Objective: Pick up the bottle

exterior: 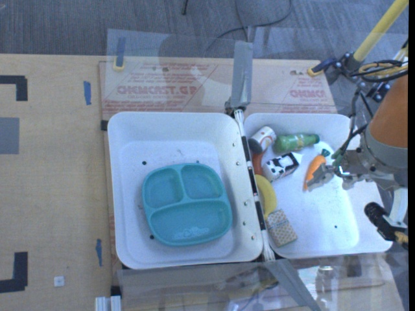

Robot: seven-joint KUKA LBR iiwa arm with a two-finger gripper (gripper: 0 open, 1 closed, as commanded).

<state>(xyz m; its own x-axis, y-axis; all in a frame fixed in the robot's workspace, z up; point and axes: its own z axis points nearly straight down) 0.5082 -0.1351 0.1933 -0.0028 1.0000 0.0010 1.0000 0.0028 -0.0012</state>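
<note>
- nearest the camera, a tan patterned sponge (281, 228) lies at the front left corner of the right bin (337, 235).
- the green bottle (296, 141) lies on its side near that bin's back wall, well behind the sponge.
- the gripper (329, 173) hangs in the right bin, right of the sponge and just in front and to the right of the bottle, apart from it; whether it is open or closed cannot be told.
- an orange carrot-like piece (314, 168) lies just beside the gripper.
- also in the right bin: a banana (266, 195), a black-and-white toy (281, 166), a small can (262, 137).
- the left bin (130, 135) holds a teal divided plate (187, 203).
</note>
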